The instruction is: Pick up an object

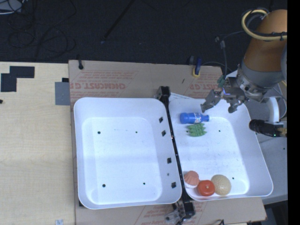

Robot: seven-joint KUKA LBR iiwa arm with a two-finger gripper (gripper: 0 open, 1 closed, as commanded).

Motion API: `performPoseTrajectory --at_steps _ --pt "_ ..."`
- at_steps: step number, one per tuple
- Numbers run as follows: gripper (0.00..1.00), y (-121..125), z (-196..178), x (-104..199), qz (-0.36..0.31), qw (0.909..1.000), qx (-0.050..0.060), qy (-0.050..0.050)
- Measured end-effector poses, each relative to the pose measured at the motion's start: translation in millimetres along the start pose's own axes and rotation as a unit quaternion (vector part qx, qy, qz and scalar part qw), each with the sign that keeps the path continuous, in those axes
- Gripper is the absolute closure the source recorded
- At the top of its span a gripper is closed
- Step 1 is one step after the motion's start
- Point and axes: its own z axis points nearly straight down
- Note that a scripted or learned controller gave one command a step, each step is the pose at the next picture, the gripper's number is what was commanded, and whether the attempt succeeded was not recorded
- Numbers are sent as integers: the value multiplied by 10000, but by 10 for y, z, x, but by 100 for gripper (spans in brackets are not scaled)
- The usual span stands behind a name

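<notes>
The hand [219, 103] hangs open and empty just beyond the blue bottle [194, 118]. Lying on its side against the green toy [197, 130], the bottle could roll away from closing fingers.

White bins [122, 111] hold a blue bottle [193, 118], green sprig [197, 130], red tomato [206, 188].

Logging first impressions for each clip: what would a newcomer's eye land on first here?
Likely the arm, grey and orange, reaching in from the right with its claw open above the right bin's far edge. Next, the blue bottle lying beside a green object just below the claw, and three rounded items clustered at that bin's near edge, the red one brightest.
</notes>
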Motion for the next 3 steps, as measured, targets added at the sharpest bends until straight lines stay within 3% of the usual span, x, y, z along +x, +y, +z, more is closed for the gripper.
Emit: performPoseTrajectory --at_steps 1,2,3 --pt "0 -772 -1015 -733 47 10000 -47 -25" --pt "0 -1150 -2078 -1161 27 10000 -64 -32" --pt "0 -1306 -2482 -1127 -8 10000 -19 -7"
